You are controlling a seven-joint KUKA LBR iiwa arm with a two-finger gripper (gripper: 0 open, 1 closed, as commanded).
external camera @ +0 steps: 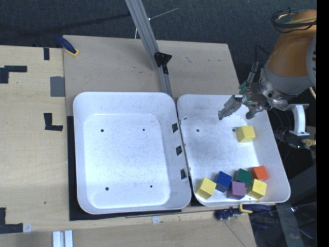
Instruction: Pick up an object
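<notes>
Gripper (pixel 237 108) hovers upper right of frame, fingers spread wide, holding nothing; yellow cube (pixel 246 133) sits alone in right bin (pixel 205 117) just below it, looks light, rigid, smooth; pinch 2 opposite flat faces

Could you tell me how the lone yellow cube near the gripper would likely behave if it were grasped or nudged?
The yellow cube looks rigid and flat-faced, so it would probably slide, not roll. It seems small and likely light. Sitting apart from the others, a nudge from the gripper could shift it freely.

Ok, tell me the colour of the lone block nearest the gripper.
Yellow: the lone block lies just below the gripper in the camera view.
</notes>
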